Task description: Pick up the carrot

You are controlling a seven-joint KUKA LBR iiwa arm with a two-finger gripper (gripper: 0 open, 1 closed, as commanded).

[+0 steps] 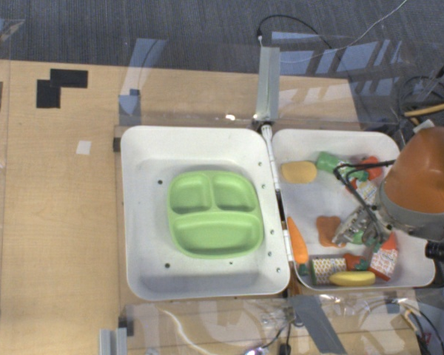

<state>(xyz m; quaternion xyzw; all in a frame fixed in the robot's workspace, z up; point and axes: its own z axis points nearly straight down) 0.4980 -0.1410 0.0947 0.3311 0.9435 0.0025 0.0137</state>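
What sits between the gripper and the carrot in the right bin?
One thing: a brown toy piece lies on the bin floor between the gripper and the carrot, which lies along the right bin's left wall. The carrot's top looks uncovered, so coming from above seems possible.

We see a matt, pale wood desk (52, 220) bearing two smooth white plastic bins (200, 143). The green divided plate (215, 214) looks like smooth, faintly glossy plastic.
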